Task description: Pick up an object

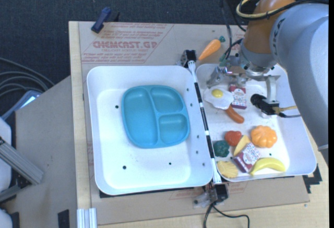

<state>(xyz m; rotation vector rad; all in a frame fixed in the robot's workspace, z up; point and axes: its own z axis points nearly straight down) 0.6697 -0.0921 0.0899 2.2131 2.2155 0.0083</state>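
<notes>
Hanging over the far end of the right bin [293, 127], the tool [236, 73] sits at the end of the grey arm, which comes in from the right under its orange band. Whether the tool is open or closed cannot be told, and nothing can be seen gripped in it.

Just below the tool lie an egg [219, 96] and a small red-and-white carton [239, 97], side by side and touching or nearly so. A sausage [235, 115] lies slanted just nearer than those two. Toward the near end of the bin the other pieces crowd together: a tomato [233, 137], a green broccoli [221, 148], a yellow cheese wedge [241, 144], an orange pumpkin [263, 136], a purple box [248, 156], a banana [269, 165] and a pale yellow chip [227, 169] at the near left corner.

A carrot [209, 49] lies outside the bin, on the counter [130, 42] beyond its far left corner. The left bin [104, 97] holds a blue divided plate [155, 116], lying flat near its middle. A blue clip [102, 20] rests at the counter's far left edge.
</notes>
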